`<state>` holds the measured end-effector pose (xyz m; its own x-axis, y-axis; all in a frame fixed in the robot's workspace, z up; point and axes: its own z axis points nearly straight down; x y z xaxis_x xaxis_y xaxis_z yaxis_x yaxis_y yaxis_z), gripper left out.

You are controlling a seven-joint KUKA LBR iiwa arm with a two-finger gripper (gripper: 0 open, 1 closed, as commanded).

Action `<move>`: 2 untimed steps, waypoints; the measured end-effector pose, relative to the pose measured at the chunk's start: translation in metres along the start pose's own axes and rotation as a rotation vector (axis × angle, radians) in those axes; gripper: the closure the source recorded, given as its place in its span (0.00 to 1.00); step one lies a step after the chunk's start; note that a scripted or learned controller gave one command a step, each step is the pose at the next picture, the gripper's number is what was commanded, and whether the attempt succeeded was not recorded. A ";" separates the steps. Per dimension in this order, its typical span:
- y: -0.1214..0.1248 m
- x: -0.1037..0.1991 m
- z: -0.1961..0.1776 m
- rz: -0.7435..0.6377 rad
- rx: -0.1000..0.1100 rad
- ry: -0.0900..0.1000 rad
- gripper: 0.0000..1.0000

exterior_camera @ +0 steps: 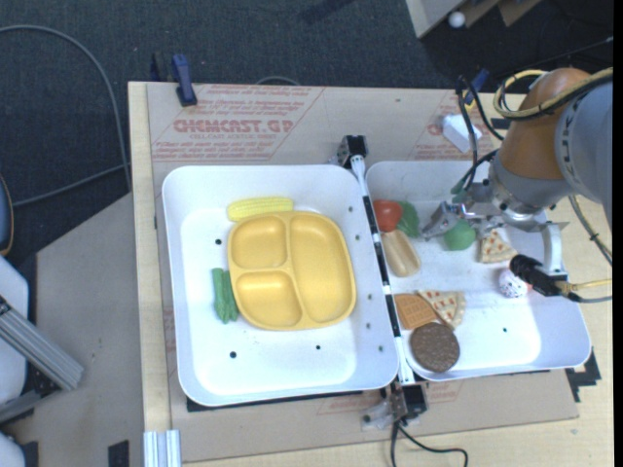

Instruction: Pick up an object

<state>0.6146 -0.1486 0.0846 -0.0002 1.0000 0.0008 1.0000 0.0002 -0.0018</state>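
Grey two-finger gripper is hovering low in the right white bin, touching a small green rounded toy; grip state: cannot tell. Toy is lying on the bin floor; lifting is remaining.

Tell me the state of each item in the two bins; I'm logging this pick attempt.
Yellow three-compartment plastic plate: flat in left bin.
Yellow corn cob: lying along plate's far edge.
Green bean pod: lying left of plate.
Hot dog bun: lying in right bin.
Red tomato: beside divider.
Brown round patty: flat at near edge.
End effector: low over a green toy piece; grasp unclear.
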 end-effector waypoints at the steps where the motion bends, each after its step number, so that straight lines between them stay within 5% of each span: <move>1: 0.000 0.000 -0.010 0.000 -0.002 0.000 1.00; 2: 0.010 0.110 -0.100 -0.001 -0.003 0.000 1.00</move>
